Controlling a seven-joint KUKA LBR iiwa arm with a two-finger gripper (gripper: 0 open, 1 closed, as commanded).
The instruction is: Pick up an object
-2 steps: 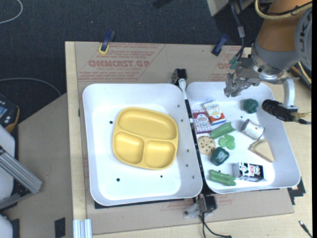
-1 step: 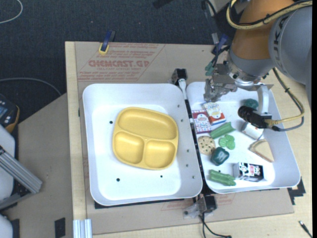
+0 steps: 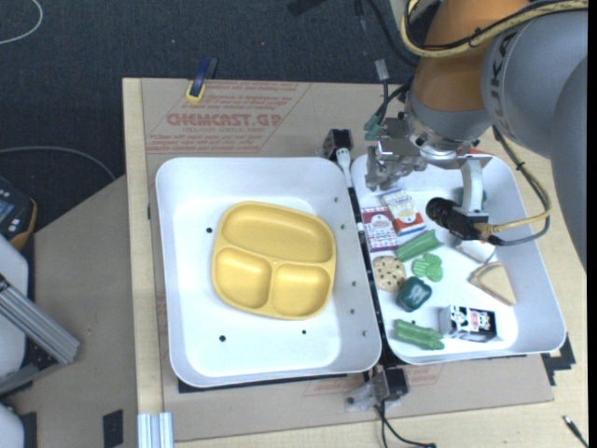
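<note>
My gripper [image 3: 384, 175] hangs over the back left part of the right bin [image 3: 534, 299], just above a small white and red packet [image 3: 401, 209]. Its metal fingers [image 3: 378, 168] point down with nothing seen between them. Below it in the right bin lie a red carton [image 3: 377, 230], a round cookie [image 3: 388, 271], green toy vegetables [image 3: 417, 245], a dark green piece [image 3: 414, 293], a green pod [image 3: 418, 334], a black and white carton [image 3: 473, 321] and a tan wedge [image 3: 493, 283].
The left bin [image 3: 182, 250] holds a yellow divided plate [image 3: 273, 258]. The grey arm with its orange band [image 3: 466, 35] fills the upper right. A black cable fitting [image 3: 448, 216] hangs over the right bin. Cardboard lies under both bins.
</note>
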